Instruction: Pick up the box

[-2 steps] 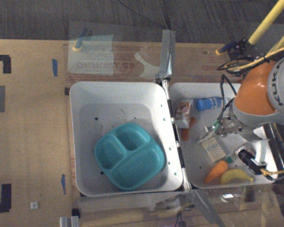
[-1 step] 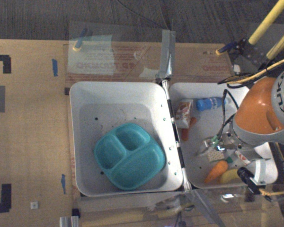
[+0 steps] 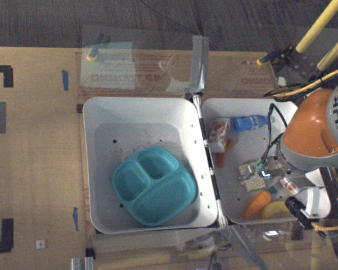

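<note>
The box (image 3: 218, 134) is a small brown and white carton lying at the left wall of the right bin (image 3: 236, 215), towards the back. My gripper (image 3: 252, 175) hangs low over the middle of that bin, to the right of the box and nearer the front, apart from it. The grey arm with its orange band (image 3: 311, 133) reaches in from the right and hides the bin's right side. I see nothing of the box at the gripper.
A blue bottle (image 3: 249, 122) lies behind the gripper. A carrot (image 3: 257, 204) and a yellow fruit (image 3: 276, 209) lie at the front of the right bin. A small red-orange item (image 3: 221, 157) sits just in front of the box. A teal divided plate (image 3: 154, 185) lies in the left bin (image 3: 101, 122).
</note>
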You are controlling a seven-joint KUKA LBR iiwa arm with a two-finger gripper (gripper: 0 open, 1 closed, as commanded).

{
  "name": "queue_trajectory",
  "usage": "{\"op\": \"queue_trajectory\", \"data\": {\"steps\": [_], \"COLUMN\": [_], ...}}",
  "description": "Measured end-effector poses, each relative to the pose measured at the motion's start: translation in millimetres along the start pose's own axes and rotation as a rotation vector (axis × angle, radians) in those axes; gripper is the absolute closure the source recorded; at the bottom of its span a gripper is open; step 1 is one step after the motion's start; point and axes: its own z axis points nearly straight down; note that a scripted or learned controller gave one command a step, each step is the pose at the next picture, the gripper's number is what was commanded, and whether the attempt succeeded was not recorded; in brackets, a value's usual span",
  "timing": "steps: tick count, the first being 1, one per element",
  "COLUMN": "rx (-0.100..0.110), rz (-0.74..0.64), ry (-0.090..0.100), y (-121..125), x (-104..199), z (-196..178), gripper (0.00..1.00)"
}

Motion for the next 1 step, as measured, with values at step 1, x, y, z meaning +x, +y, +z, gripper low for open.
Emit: {"op": "queue_trajectory", "data": {"steps": [1], "rx": [-0.002], "rz": [0.005], "ry": [-0.001], "y": [-0.1], "x": [-2.1], "z": [-9.7], "gripper": [1.00]}}
